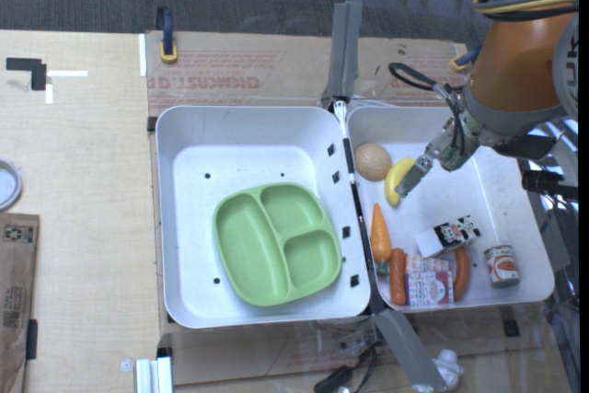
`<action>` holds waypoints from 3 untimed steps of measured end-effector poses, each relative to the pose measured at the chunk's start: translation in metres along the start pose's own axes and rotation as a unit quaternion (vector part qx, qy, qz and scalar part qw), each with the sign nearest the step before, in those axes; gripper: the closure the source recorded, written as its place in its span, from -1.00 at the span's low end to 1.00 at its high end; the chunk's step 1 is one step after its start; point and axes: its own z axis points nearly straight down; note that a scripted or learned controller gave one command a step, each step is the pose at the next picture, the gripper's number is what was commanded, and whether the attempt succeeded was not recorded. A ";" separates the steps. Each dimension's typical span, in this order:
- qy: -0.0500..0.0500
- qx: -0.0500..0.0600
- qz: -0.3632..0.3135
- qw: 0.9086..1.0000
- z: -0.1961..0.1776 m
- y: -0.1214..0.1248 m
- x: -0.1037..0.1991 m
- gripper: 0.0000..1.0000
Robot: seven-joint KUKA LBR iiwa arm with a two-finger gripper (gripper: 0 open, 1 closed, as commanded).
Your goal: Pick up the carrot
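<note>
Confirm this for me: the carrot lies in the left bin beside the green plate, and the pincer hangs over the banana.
Wrong on one count. In the camera view the carrot lies in the right bin, against its left wall; the green plate sits alone in the left bin. The rest stands: the pincer hangs over the banana.

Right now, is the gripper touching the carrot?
Apart. The camera view shows the gripper over the banana, with bare bin floor between it and the carrot lower down.
</note>
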 end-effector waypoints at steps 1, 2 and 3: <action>-0.001 -0.001 -0.024 1.000 -0.028 0.004 0.021 -1.00; 0.001 0.000 -0.037 0.999 0.060 -0.043 0.005 -1.00; 0.000 -0.001 -0.266 0.964 0.100 -0.020 -0.013 -1.00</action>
